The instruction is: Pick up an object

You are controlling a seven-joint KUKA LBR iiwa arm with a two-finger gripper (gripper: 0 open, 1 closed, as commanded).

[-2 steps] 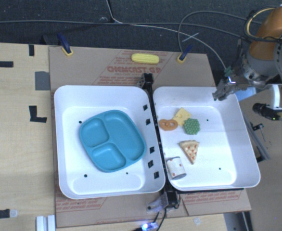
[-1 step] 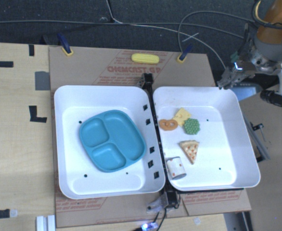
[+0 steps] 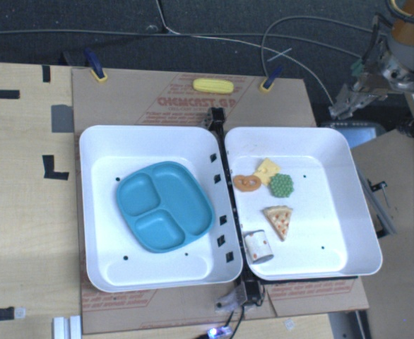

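Note:
The right bin holds several small toy foods: a brown pretzel, a yellow cheese wedge, a green broccoli piece and a pizza slice. A small silver can lies near that bin's front left corner. My gripper hangs outside the bins, above and beyond the right bin's far right corner, well away from all the objects. Nothing shows in it.
The left bin holds a blue divided plate. A yellow banana-shaped toy lies on the cardboard behind the bins. Blue clamps and cables run along the bench's back edge.

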